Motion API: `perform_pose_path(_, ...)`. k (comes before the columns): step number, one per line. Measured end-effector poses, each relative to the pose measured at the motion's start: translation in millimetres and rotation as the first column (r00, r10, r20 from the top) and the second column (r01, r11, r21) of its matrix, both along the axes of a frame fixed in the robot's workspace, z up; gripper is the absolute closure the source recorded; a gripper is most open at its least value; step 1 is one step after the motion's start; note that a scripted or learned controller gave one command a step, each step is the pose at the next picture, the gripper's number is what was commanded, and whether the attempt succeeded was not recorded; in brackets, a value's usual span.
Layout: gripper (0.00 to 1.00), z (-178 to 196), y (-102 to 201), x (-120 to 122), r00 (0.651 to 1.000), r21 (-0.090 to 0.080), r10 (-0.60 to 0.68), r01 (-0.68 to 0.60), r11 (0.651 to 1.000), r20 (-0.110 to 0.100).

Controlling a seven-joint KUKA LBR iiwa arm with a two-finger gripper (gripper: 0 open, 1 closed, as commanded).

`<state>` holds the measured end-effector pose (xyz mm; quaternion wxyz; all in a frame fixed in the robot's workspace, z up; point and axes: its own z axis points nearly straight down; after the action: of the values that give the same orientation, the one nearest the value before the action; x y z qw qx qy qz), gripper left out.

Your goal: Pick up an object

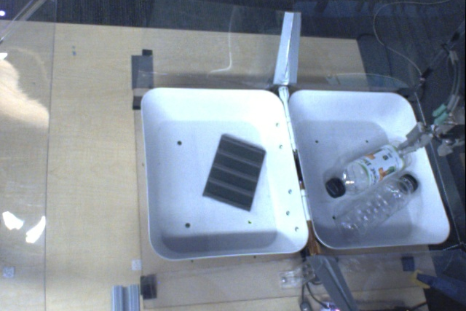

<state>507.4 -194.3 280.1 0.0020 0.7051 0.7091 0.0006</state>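
A dark grey ribbed rectangular pad (234, 172) lies flat in the middle of the left bin (160, 156). In the right bin (328, 113) a clear plastic bottle with a white and green label (368, 170) lies on its side, black cap pointing left. A second clear, dimpled bottle (373, 209) lies just in front of it, its dark cap toward the right. My gripper (416, 136) reaches in at the right bin's right edge, right by the base end of the labelled bottle. Only its slim grey tip is visible.
A metal divider post (287, 54) stands behind the seam between the bins. Cables and fittings (444, 84) hang at the far right. Clear acrylic sheets lean over the wooden bench (80, 156) at the left and back.
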Motion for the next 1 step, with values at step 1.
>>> perform_pose_path(1, 0.00, -154.4, 60.3, 36.4, 1.000, 0.001, -0.026, 0.026, 1.000, 0.004)
